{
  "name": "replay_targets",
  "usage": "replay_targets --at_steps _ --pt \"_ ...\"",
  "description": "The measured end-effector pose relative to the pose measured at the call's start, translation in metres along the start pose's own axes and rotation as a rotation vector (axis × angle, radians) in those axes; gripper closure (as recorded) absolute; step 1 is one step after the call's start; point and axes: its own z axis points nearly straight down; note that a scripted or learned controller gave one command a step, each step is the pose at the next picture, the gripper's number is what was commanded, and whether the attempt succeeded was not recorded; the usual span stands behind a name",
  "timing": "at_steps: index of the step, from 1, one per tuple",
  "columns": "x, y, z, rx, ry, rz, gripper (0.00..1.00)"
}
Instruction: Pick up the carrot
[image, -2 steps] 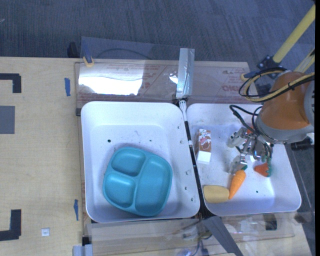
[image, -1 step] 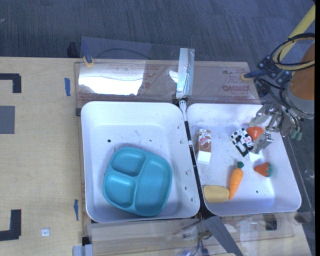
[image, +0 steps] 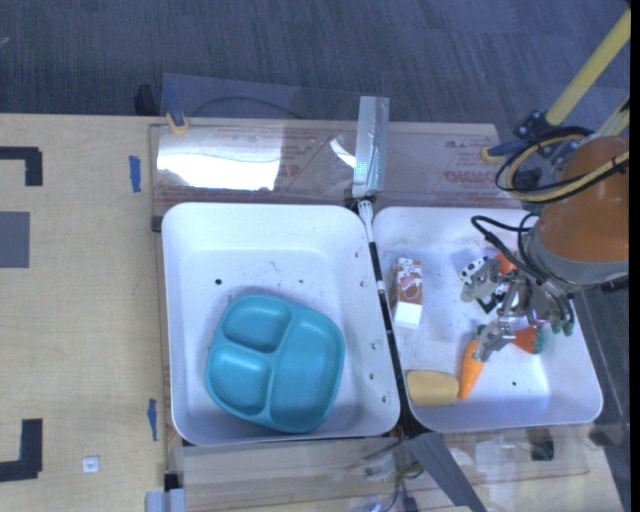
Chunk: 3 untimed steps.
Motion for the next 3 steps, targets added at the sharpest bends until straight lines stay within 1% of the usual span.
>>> replay_targets --at_steps 1,2,3 --pt "-0.048 -0.054 -0.003 0.002 -0.007 0.220 0.00" --pt "0.038 -0.032 -0.010 0.001 -0.001 -0.072 0.00" --pt "0.049 0.036 0.057 0.000 -0.006 -0.076 0.00"
